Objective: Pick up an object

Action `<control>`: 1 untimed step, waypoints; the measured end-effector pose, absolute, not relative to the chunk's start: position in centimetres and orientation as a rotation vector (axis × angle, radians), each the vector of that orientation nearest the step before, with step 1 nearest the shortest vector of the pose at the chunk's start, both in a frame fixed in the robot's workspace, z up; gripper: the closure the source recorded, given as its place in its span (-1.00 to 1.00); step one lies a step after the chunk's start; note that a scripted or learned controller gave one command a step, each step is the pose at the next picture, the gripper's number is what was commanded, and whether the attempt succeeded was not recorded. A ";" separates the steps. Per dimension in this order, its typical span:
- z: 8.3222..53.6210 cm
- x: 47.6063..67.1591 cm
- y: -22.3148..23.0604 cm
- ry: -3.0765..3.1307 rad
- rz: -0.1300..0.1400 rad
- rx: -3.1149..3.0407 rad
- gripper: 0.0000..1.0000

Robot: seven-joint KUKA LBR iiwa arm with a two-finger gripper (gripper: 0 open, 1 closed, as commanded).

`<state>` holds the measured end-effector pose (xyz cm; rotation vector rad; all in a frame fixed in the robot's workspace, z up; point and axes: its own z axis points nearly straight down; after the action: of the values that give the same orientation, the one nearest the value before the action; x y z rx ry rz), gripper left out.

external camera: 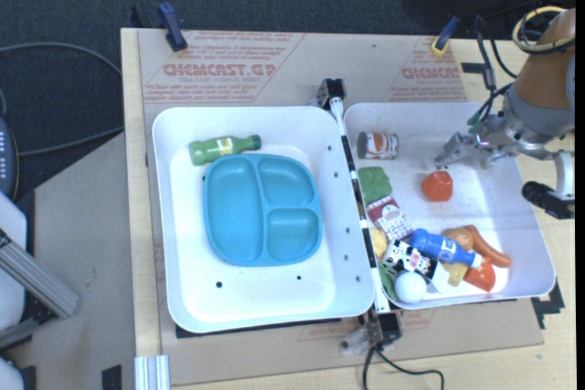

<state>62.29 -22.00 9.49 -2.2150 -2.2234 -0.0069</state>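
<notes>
My gripper hangs over the back part of the right bin, reaching in from the right below the orange wrist band. A small red-orange round object lies just below and left of it, apart from it. A small can lies on its side to the left. A heap sits at the bin's front: a blue bottle, an orange carrot-like piece, a white ball, a green packet and a red-and-white packet. I see nothing held by the gripper.
The left bin holds a blue divided plate and a green bottle lying behind it. A black divider edge runs between the bins. Blue clamps sit at the board's back corners.
</notes>
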 end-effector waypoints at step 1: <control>8.4 58.6 -15.5 -2.222 0.000 -2.218 -1.00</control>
<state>58.60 -15.52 8.43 -2.2180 -2.2218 0.0004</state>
